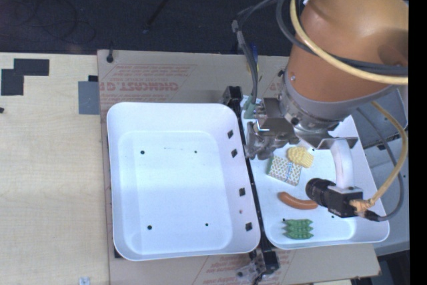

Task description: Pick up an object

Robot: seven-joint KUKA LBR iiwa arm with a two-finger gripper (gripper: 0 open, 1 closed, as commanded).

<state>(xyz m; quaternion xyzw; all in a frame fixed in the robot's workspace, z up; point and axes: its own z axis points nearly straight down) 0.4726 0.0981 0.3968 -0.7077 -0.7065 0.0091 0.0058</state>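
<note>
Two shallow white plastic bins with rounded corners sit side by side on a brown cardboard sheet [173, 80] that lies on the pale wood-grain tabletop [47, 177]. The left bin [127, 237] has a smooth, glossy floor marked by a few small dark dots. The right bin [360, 233] carries the small objects: a yellow waffle-textured piece [300, 157], touching a pale speckled block [285, 171] just below it; a slim orange sausage shape [297, 201] nearer the front; and a bumpy green pod-like piece [297, 229] near the front rim. The arm's bulky rounded orange shell [347, 30] hangs over the right bin's far end, with yellow and grey cables looped around it. The metallic hand [257, 143] hangs low by the divide between the bins, just left of the speckled block; whether it is clenched or released cannot be told, and nothing is visibly between its fingers. A black cylindrical fitting [330, 195] lies over the right bin beside the sausage
</note>
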